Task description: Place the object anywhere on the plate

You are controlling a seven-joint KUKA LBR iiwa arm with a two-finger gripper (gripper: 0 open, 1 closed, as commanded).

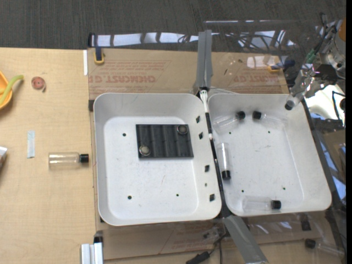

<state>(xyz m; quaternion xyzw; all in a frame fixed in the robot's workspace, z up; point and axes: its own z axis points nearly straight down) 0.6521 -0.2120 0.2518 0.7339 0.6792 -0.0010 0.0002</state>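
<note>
Looking down at the bench, you saw the pincer (pixel 292 99) poised at the far right corner of the right bin (pixel 308 164), and you could not tell whether it was apart or together; nothing showed clamped in it. Just left of the pincer, two clear vials lay side by side, marked by their black caps (pixel 240 115). Further left of it and nearer the camera, a third vial (pixel 224 157) lay along the bin's left wall, and a fourth vial (pixel 263 205) rested well nearer the camera than the pincer, by the near wall. Far to the pincer's left, the dark ridged plate (pixel 165 142) sat in the left bin (pixel 110 202), carrying two small round pieces (pixel 182 129). Beyond that bin, farthest from the pincer, a spare vial (pixel 67 158) lay on the wooden bench (pixel 44 202).
</note>
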